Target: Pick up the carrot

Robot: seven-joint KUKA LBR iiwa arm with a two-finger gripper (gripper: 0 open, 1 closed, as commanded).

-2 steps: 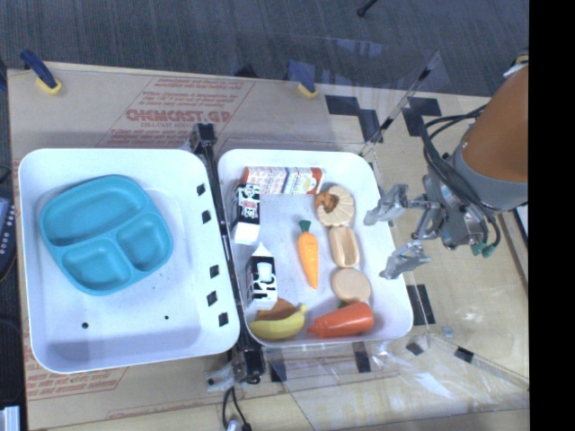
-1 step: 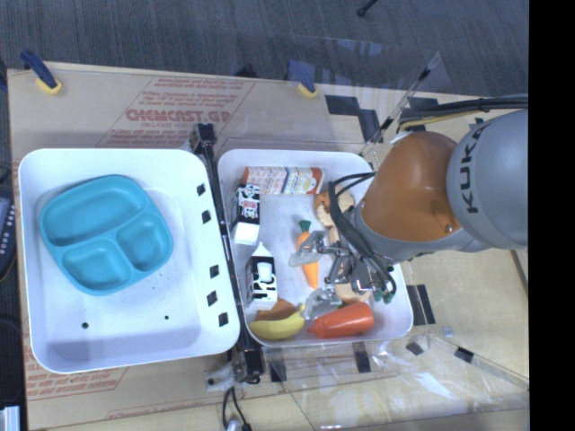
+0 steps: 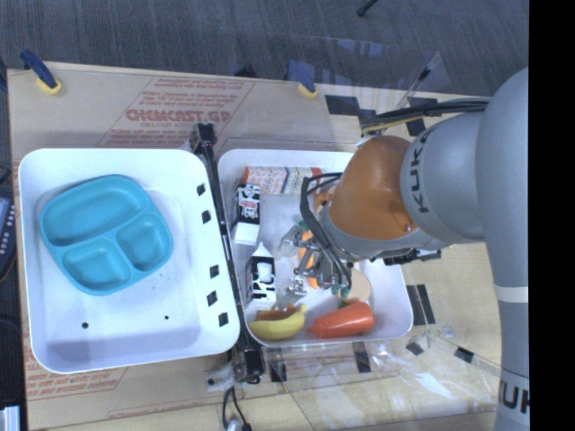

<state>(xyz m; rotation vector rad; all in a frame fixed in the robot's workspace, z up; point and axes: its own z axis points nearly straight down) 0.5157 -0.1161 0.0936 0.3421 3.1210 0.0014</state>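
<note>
where dark grey carpet meets a table (image 3: 296, 106) covered in brown printed cardboard, two shallow white bins sit side by side, with blue-and-yellow clamps (image 3: 40, 72) gripping the cardboard's far edge. the left bin (image 3: 108, 330) holds a blue three-compartment tray (image 3: 103, 232) toward its far-left part. the right bin (image 3: 400, 303) is crowded: a printed box (image 3: 280, 180) lies against the far wall, small black-and-white packets (image 3: 249, 203) lie along the left side, a yellow banana (image 3: 277, 324) rests at the near wall, and the carrot (image 3: 343, 320), orange-red, lies just beside the banana's right end, also against the near wall. the grey kuka arm (image 3: 476, 178) reaches in from the right, its orange band (image 3: 373, 191) hanging over the middle of the right bin, wrist pointed steeply down. the tool (image 3: 314, 272) hovers low among the clutter, just above the carrot and banana; whether its metal parts are spread or pressed together cannot be told from this angle, and nothing is seen pinched between them.
</note>
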